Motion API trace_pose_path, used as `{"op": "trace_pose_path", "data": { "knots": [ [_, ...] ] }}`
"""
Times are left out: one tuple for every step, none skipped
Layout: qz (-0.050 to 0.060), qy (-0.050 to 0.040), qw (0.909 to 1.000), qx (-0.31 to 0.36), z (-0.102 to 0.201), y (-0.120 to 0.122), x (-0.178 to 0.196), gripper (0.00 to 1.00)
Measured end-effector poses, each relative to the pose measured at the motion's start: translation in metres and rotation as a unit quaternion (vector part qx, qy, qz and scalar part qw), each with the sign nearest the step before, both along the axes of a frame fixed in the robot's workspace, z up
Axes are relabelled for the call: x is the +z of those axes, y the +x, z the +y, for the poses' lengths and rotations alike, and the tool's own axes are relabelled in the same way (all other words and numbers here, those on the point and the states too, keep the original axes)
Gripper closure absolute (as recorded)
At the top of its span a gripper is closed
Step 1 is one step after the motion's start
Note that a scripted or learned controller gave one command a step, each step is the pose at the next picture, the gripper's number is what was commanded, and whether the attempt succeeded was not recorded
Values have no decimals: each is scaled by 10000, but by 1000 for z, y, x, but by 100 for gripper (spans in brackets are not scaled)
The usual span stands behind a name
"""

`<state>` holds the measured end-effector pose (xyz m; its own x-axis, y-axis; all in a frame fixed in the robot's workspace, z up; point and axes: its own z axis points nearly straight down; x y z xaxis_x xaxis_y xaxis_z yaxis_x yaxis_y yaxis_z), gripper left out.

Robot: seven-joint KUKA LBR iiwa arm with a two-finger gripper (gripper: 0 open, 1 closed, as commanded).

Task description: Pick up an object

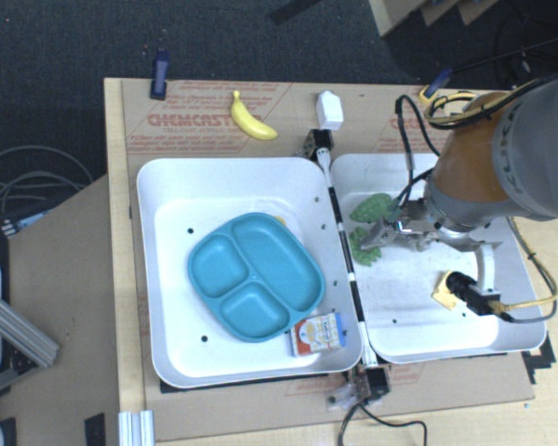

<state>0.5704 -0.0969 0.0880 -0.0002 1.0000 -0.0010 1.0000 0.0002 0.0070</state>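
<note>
**Pick in progress: gripper at the green object in the right bin**

The arm (511, 156) is reaching in from the right and is hanging low over the right bin (428, 337). The gripper (383, 230) is sitting at the left part of that bin, right against a green leafy object (370, 214), which is lying close to the wall shared with the left bin (167, 249). Judged from this position, the grasp step is in hand: the gripper is at the object, and the lift is not yet done.

Gripper state: the metal fingers are lying in among the green leaves, but the view is not showing the gap between them clearly. Whether they are released or clamped on the object cannot be told, and no hold can be confirmed.

Next move, as a judgement: the fingers need to be closing firmly on the green object before any lift, since soft leaves are likely to slip.

Other items: a small yellow piece (445, 292) is lying further right in the same bin. A blue divided plate (253, 275) and a small carton (318, 334) are lying in the left bin. A banana (251, 119) is lying on the bench beyond the bins.
</note>
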Motion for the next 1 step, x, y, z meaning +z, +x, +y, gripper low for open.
{"op": "trace_pose_path", "data": {
  "knots": [
    [-13,-15,10000,-6,-65,-4,0,0]
  ]
}}
